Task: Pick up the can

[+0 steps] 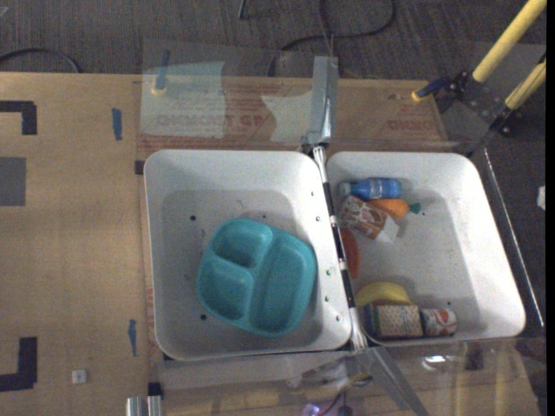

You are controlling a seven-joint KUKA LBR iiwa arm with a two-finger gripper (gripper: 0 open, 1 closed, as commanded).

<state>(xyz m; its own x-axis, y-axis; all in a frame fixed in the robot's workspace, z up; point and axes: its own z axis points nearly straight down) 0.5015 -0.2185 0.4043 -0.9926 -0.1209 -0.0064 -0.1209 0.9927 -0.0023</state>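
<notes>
Light is even and fairly soft. The white bins (486, 258) come out brightest, nearly washed out on their rims, while the carpet toward twelve o'clock stays dim. Pale glare sits on a clear sheet (186, 102) at eleven o'clock. The whole picture is slightly soft and grainy.

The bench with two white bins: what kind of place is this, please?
Probably a robot lab test bench: a plywood bench marked with blue tape, cables on carpet, and bins holding a teal tray and a can.
</notes>
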